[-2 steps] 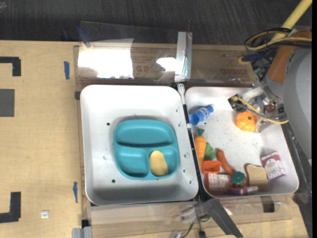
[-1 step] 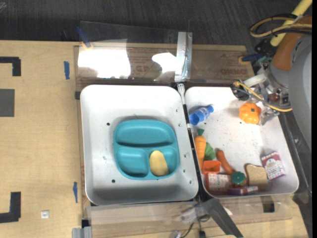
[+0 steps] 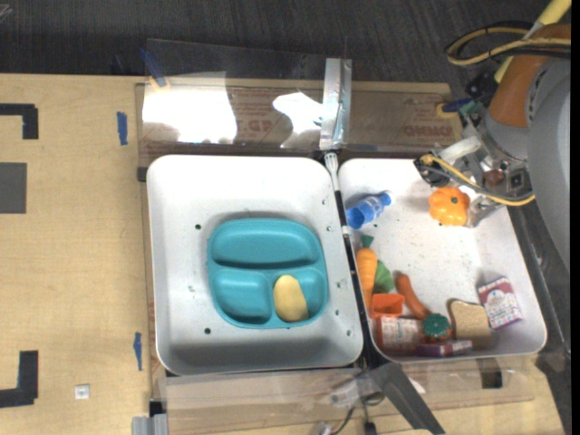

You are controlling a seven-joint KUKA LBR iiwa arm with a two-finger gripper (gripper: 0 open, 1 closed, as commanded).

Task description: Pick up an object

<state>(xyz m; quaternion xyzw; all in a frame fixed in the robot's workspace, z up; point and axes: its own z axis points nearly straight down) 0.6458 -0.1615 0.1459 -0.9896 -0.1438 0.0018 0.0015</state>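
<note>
My gripper [image 3: 459,191] hangs over the back of the right bin [image 3: 530,270], reaching in from the right. A small orange pumpkin-like toy [image 3: 449,206] sits between its two dark fingers, and the gripper is shut on it. Lower in the same bin lie a blue bottle [image 3: 367,210], a carrot [image 3: 366,266], a red sausage [image 3: 410,295], a bread slice [image 3: 468,318] and a red-and-white carton [image 3: 499,303].
The left bin [image 3: 172,243] holds a teal divided tray [image 3: 258,256] with a yellow potato [image 3: 290,297] in its front right compartment. A clear divider [image 3: 334,107] stands behind the bins. Yellow cables [image 3: 489,43] loop by the arm's wrist.
</note>
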